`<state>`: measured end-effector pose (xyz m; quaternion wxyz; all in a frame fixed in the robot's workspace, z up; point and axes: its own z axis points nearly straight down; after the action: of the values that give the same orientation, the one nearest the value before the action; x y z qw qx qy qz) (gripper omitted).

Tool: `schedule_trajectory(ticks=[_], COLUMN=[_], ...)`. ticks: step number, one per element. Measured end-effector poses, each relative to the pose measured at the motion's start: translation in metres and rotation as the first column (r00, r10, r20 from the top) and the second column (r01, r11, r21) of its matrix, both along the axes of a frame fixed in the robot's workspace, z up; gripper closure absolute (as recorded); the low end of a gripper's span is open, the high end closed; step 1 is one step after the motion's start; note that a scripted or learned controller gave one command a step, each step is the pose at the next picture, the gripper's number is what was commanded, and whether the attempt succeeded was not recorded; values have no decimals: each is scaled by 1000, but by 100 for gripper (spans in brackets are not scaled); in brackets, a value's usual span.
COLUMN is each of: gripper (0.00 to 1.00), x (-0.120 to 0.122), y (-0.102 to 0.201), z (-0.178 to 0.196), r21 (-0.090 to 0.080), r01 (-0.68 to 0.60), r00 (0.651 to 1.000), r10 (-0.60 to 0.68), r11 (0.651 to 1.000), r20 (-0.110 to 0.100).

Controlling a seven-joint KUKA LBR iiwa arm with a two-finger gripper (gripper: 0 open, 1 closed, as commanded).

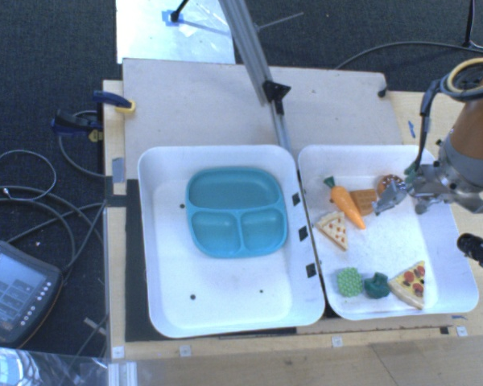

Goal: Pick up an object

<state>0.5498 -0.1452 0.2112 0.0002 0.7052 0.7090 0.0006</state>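
counter [185, 95]: pale board carrying two shallow white bins side by side.

left bin [169, 296]: holds a blue divided plate [236, 212], three compartments, lying flat near the middle.

right bin [451, 232]: holds the toy food items. an orange carrot [344, 203] with green top is laid at a slant in the upper part; a brown block [364, 199] is touching it on its right; a round dark-and-pink piece [389, 183], possibly a doughnut, is seen just beyond that. a cracker-like wedge [333, 230] lies just below the carrot. along the near edge are set a light green piece [349, 281], a dark green piece [377, 285] just beside it, and a pizza slice [410, 283] toward the corner.

gripper [389, 200]: positioned low over the upper part of the right bin, its tip beside the brown block and the doughnut-like piece. how far the gripper is open cannot be told, and nothing is shown to be held.

step in hand, as judged: approach to a grasp; no item is yet lifted. the next move is judged to call for a tip centred on one item alone, since the carrot, block and round piece are crowded together, followed by a closing and a straight lift.
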Motion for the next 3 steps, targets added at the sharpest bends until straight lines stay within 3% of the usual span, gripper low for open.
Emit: schedule_trajectory(ticks=[1, 3], gripper=[0, 0], x=[0, 0], y=[0, 4], z=[0, -87], r21=[0, 1], r01=[2, 5], r00=[1000, 1000], r10=[-2, -5], r11=[1000, 1000], r20=[1, -4])
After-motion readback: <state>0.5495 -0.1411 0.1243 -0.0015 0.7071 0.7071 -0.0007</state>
